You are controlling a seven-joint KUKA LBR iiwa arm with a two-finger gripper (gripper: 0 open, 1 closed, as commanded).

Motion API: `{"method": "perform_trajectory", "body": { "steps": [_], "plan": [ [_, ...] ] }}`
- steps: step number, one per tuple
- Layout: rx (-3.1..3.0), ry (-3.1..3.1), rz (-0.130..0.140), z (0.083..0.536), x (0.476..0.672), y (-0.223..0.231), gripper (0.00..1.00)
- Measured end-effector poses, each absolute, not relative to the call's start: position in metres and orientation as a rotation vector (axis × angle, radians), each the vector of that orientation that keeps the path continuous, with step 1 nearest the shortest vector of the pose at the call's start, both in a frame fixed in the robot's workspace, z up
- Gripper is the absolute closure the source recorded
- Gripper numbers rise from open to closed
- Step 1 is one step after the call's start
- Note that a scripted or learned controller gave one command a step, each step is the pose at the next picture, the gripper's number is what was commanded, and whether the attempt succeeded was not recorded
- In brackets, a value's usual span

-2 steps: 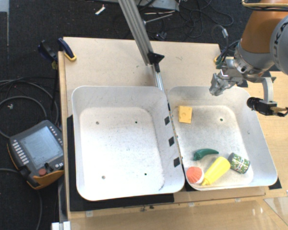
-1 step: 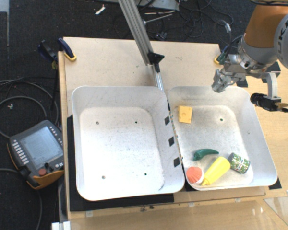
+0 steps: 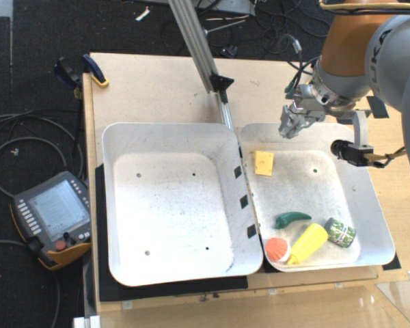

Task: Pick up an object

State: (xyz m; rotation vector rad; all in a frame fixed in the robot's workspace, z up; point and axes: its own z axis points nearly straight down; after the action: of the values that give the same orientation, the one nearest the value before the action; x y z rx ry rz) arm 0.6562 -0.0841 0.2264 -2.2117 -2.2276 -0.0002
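The right bin holds a yellow cheese-like block near its far left corner. Along its near side lie a green curved piece, a yellow bottle, a small green can and an orange-pink round piece. My gripper hangs above the far edge of this bin, to the right of and beyond the yellow block. Nothing shows between its fingers.
The left bin lies beside the right one, with a divider ridge between them. A metal pole slants over the bench's far side. A teach pendant rests on the floor to the left.
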Motion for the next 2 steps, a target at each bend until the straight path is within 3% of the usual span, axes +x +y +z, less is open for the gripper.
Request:
{"method": "perform_trajectory", "body": {
  "steps": [2],
  "plan": [
    [-2.211,-2.229,-0.001,0.229,0.637,0.02,1.0]
  ]
}}
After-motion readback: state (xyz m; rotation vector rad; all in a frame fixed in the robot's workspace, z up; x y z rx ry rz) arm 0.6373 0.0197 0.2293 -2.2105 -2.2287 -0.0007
